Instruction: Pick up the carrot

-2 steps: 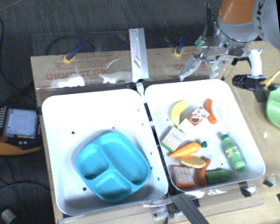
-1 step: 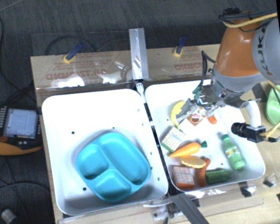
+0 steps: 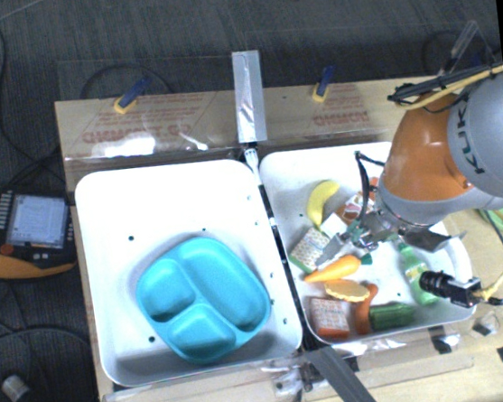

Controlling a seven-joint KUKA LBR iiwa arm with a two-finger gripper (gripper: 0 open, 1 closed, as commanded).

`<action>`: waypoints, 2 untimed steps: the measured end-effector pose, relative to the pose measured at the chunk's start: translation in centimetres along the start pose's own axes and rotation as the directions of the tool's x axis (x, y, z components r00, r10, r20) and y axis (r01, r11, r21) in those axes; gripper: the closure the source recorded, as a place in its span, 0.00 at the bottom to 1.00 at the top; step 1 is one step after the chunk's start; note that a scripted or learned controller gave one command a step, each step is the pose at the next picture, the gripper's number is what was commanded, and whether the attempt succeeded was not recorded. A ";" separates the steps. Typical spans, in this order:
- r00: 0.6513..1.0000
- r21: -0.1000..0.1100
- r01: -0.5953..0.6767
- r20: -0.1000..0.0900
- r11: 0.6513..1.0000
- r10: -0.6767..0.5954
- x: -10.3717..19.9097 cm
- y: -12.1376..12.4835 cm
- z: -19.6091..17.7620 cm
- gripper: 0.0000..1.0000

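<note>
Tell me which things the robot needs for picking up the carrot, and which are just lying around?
Needed for the job:
carrot, in the right bin
gripper, just above the carrot

Just lying around:
blue tray in the left bin
banana
orange slice
green cucumber
green bottle

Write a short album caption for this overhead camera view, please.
Grey-and-orange arm reaches over the right bin of toy food, gripper just above the carrot; a blue divided tray sits in the left bin.
</note>
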State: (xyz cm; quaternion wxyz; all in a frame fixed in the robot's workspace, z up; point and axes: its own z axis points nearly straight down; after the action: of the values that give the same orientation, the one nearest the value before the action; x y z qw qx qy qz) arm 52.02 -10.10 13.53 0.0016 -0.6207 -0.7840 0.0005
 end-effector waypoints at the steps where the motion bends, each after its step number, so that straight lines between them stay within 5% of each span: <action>1: 0.998 -0.015 0.069 0.008 0.997 -0.069 0.8 -3.1 4.5 0.00; 2: 0.998 -0.019 0.069 0.007 0.997 -0.069 0.8 -2.9 3.5 1.00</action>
State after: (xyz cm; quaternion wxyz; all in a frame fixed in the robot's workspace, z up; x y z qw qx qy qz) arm 49.00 -9.97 10.03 -0.0070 -0.5933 -0.8049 -0.0052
